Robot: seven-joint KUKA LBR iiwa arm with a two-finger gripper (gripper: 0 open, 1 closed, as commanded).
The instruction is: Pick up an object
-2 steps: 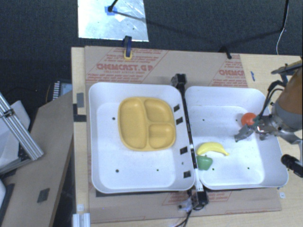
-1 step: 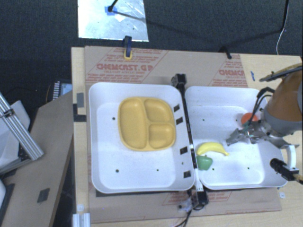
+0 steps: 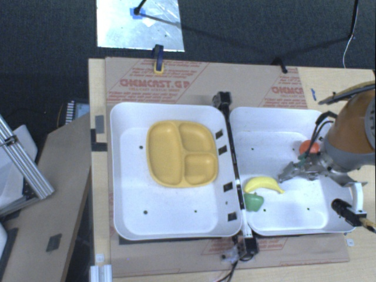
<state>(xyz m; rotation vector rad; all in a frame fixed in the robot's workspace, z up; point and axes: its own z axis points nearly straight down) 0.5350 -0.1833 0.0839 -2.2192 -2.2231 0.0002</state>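
The curved yellow banana (image 3: 264,184) lies in the right bin (image 3: 294,222) near its left wall, touching a green object (image 3: 254,202). The gripper (image 3: 289,173) hovers just beside it, fingers apart, gripping nothing.

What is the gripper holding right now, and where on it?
Nothing visibly: the gripper hangs low in the right bin, just right of the banana, with no object seen between its fingers.

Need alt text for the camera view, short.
Grey arm with an orange band reaches from the right, its gripper low in the right bin, beside a banana and a green object. Left bin holds a yellow divided plate.
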